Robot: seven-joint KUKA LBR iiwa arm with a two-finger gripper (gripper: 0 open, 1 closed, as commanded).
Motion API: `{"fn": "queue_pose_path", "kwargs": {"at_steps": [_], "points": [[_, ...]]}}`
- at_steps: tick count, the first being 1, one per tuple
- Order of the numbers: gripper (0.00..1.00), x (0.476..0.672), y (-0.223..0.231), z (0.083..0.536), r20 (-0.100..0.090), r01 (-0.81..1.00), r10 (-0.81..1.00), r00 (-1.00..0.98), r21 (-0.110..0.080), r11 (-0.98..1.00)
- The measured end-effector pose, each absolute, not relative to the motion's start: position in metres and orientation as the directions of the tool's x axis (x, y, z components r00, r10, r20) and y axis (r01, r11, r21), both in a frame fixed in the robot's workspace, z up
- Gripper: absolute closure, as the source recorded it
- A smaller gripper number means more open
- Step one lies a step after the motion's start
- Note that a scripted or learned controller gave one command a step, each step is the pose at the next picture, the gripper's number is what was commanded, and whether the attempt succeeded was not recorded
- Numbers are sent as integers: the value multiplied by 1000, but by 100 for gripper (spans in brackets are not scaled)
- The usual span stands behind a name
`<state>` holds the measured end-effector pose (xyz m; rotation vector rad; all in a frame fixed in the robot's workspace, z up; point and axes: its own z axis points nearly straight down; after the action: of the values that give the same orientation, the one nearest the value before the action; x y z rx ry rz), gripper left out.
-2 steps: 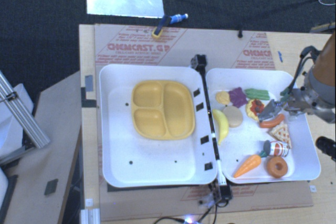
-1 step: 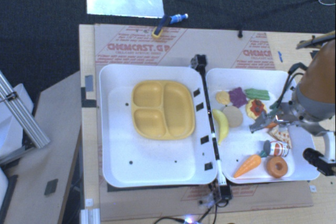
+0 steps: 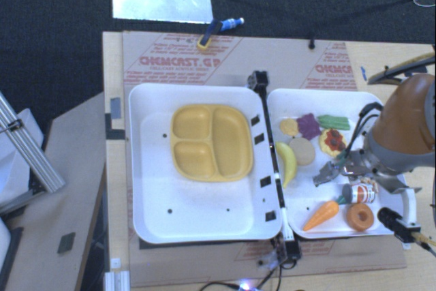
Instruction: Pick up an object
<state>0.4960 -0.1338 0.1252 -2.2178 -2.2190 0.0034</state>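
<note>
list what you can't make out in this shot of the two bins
- Claw: open or shut cannot be told in the camera view; it is small, blurred, and partly under the arm's wrist.
- Small can: label too small and blurred to read; the wrist covers its upper side.
- Right bin: its far right side is hidden by the arm.
- Pizza slice: a dark cable crosses its right edge.

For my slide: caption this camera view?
Arm's claw hovers over toy food in right bin; yellow plate in left.

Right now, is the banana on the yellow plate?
No, the banana lies in the right bin beside the divider, while the yellow plate sits in the left bin.
</note>
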Motion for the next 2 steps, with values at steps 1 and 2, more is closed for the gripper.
{"fn": "queue_pose_path", "kwargs": {"at_steps": [1, 2], "points": [[0, 497, -133, 83, 0, 1000, 1000, -1, 0, 1], [100, 498, -134, 95, -1, 1000, 1000, -1, 4, 1]]}}
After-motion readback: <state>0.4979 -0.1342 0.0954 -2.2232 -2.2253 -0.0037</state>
